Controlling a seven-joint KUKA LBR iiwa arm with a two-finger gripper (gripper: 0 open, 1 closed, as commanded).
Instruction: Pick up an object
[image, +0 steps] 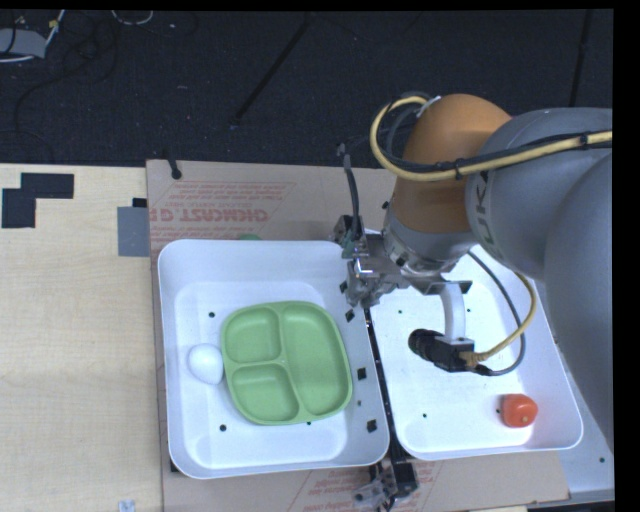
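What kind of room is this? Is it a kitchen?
Probably a robot test lab, not a kitchen. A big grey arm reaches over two white bins on a bench, a toy-like green plate lies in one, and loose cables trail behind.

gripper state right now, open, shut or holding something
Gripper: cannot be told. It sits over the divide between the two bins, with nothing seen held in it.
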